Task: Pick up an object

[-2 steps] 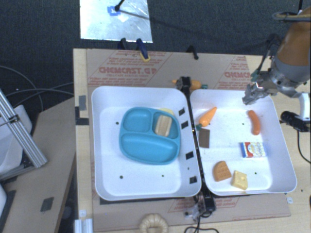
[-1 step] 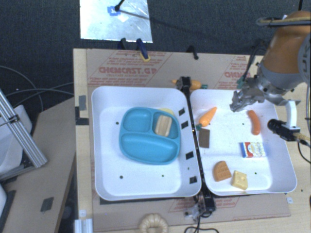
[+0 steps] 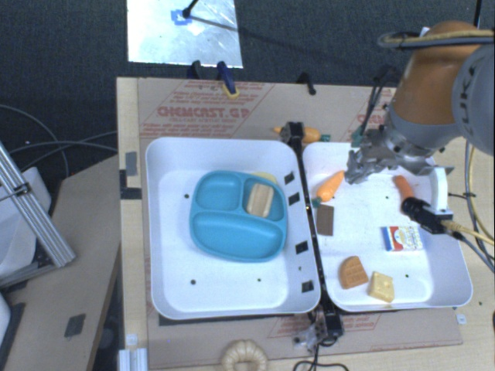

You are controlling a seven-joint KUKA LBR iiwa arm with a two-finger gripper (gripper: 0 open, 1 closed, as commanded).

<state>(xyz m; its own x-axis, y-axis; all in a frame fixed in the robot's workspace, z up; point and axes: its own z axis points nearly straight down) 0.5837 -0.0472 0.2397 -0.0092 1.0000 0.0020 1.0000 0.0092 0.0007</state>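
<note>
Hovering: gripper [image 3: 357, 172] above right bin [image 3: 448, 284], just beside carrot [image 3: 330, 185] | finger state: cannot tell | left bin [image 3: 166, 207]: blue tray [image 3: 224, 230]

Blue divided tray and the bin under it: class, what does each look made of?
Blue divided tray: likely moulded plastic, matte, with rounded compartments and uniform colour. White bin: probably thin formed plastic, smooth, with a soft sheen and rounded rim.
</note>
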